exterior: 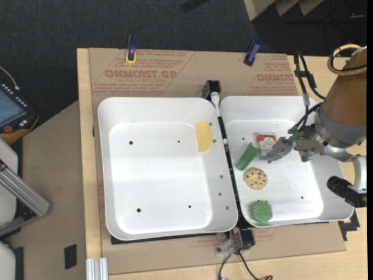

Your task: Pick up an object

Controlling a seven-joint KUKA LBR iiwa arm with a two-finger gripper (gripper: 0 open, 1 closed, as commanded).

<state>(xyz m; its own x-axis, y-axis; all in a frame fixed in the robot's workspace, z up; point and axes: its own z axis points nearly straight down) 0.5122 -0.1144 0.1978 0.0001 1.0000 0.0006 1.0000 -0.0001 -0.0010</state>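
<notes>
The right bin (303,107) holds a small red and white box (266,139), a green stick (246,156), a round cookie (255,178) and a bumpy green piece (261,210). My gripper (278,150) reaches in from the right and hangs low over this bin, with its tip just right of the red and white box and partly over the box's lower right corner. Nothing is seen held in it. A yellow piece (204,136) lies in the left bin (116,174) near its right wall.
The grey arm with its orange band (348,101) covers the right bin's right side. A black divider strip (224,150) runs between the bins. Blue clamps (132,50) (253,51) sit at the board's far edge.
</notes>
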